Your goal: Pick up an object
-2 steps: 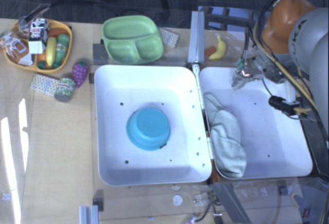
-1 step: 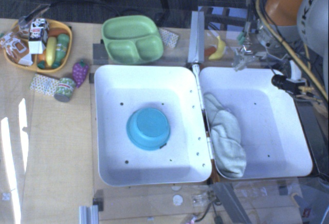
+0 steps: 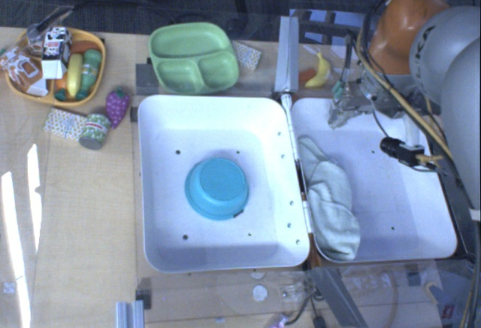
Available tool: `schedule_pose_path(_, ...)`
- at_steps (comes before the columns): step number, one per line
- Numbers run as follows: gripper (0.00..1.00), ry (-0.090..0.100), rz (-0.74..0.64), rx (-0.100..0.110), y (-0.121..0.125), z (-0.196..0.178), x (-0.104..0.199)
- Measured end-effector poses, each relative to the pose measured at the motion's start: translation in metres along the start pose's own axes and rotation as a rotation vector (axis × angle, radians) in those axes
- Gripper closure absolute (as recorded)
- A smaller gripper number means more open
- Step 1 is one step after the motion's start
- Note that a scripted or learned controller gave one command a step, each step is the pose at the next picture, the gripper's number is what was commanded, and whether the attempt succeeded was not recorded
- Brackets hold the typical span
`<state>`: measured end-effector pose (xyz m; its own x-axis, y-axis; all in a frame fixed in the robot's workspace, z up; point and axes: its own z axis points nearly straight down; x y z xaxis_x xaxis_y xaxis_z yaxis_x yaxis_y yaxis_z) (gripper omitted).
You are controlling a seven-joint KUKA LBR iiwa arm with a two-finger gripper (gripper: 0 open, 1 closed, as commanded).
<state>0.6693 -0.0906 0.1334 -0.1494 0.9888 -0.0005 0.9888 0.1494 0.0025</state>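
A blue bowl (image 3: pixel 217 187) lies upside down in the middle of the left bin (image 3: pixel 165 123). A pale grey-green cloth (image 3: pixel 331 202) lies crumpled along the left side of the right bin (image 3: pixel 406 229). My gripper (image 3: pixel 340 114) hangs over the far left corner of the right bin, above and beyond the cloth, with nothing visible between its fingers. The grey arm with its orange band (image 3: pixel 398 18) comes in from the upper right.
A green divided tray (image 3: pixel 192 57) sits behind the left bin. A yellow bowl of toy food (image 3: pixel 56 67), a purple grape toy (image 3: pixel 116 104) and a small can (image 3: pixel 94 131) lie at the far left. A toy banana (image 3: pixel 322 71) rests behind the right bin.
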Motion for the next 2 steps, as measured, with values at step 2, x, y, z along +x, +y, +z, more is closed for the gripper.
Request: schedule_pose_path(2,1.0,0.0,-0.113,-0.001,0.008,-0.052,0.052)
